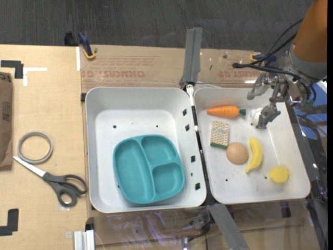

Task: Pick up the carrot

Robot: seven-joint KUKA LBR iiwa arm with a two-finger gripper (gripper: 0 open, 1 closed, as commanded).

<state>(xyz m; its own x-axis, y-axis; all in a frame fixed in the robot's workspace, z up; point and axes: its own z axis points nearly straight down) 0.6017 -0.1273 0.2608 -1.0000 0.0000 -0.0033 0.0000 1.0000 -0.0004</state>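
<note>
Risk of shoving carrot (224, 111) against bin (291, 194) wall, with end effector (265, 114) apart, empty, just right of it.

robot lab: arm (312, 30), test bins (93, 139)

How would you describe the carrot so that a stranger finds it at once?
Look in the right white bin, at its far end. The carrot lies there on its side, left of the pincer. It is the only orange, pointed thing with a green end; the banana and lemon are yellow.
</note>
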